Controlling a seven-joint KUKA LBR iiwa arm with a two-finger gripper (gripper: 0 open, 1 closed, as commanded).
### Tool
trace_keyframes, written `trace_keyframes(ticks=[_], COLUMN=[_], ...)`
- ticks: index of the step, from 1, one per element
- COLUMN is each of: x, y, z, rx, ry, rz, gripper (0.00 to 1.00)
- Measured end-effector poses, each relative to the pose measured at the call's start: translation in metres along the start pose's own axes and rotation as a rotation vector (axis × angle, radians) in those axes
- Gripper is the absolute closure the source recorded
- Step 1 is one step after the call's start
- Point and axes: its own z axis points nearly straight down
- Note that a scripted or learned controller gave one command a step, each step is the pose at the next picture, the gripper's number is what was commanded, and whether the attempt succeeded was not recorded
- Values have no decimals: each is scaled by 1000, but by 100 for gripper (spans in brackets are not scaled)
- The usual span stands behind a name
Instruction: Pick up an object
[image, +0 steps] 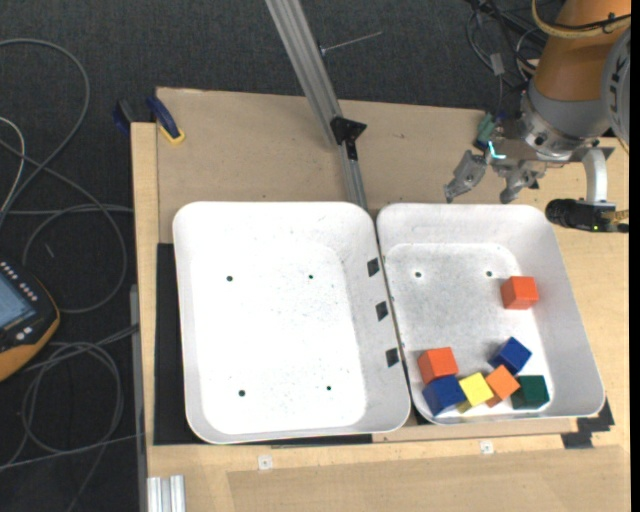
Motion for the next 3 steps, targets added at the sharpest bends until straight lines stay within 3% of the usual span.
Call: trace_keyframes(ticks=[1,3], x=[0,2], y=[1,-7], z=[-3,104], rx=[-5,0], ry=[-2,0], rz=[-1,0], gripper=[0,0])
